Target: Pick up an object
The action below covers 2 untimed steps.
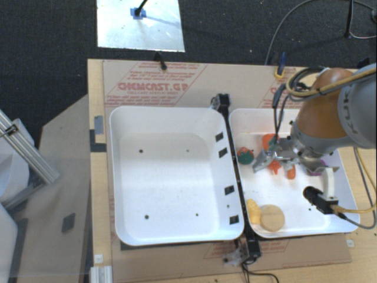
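Observation:
My gripper [266, 160] hangs low over the right bin [294, 226], near its middle left. Directly beside it lie orange pieces [275, 167], and another orange piece [268, 140] sits just behind it. A small green and red object [244, 155] rests to its left, close to the divider. A purple object [316, 171] peeks out from under the wrist. At the bin's front are a yellow object [253, 211] and a tan round disc [272, 217]. Nothing is visibly held.
The left bin [118, 158] stands alongside, its wall touching the right bin's along the black-clipped divider [230, 164]. The orange-banded arm [324, 111] covers the right bin's far right part. A metal plate [139, 16] lies beyond the bench.

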Each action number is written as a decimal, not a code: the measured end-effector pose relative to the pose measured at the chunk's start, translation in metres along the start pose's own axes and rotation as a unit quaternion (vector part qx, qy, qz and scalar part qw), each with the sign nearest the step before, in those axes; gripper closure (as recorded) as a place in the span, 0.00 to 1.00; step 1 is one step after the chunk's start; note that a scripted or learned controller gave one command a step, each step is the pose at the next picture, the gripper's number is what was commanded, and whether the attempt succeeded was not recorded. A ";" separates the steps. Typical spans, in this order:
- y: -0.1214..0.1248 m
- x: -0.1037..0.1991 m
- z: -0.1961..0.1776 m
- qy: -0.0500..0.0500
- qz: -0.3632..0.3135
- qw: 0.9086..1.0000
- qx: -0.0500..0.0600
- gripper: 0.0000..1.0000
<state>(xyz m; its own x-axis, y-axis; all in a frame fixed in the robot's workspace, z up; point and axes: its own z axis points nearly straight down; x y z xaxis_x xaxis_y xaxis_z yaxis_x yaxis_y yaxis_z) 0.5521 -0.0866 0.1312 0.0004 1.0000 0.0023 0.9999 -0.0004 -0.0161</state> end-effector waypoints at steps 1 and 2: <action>0.069 -0.022 0.046 -0.002 -0.003 1.000 -0.012 0.00; 0.067 -0.021 0.034 -0.001 -0.003 1.000 -0.010 1.00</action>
<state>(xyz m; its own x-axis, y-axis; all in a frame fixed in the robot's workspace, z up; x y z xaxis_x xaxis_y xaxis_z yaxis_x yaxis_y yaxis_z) 0.6181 -0.1074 0.0957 -0.0051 1.0000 -0.0005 1.0000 0.0051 0.0047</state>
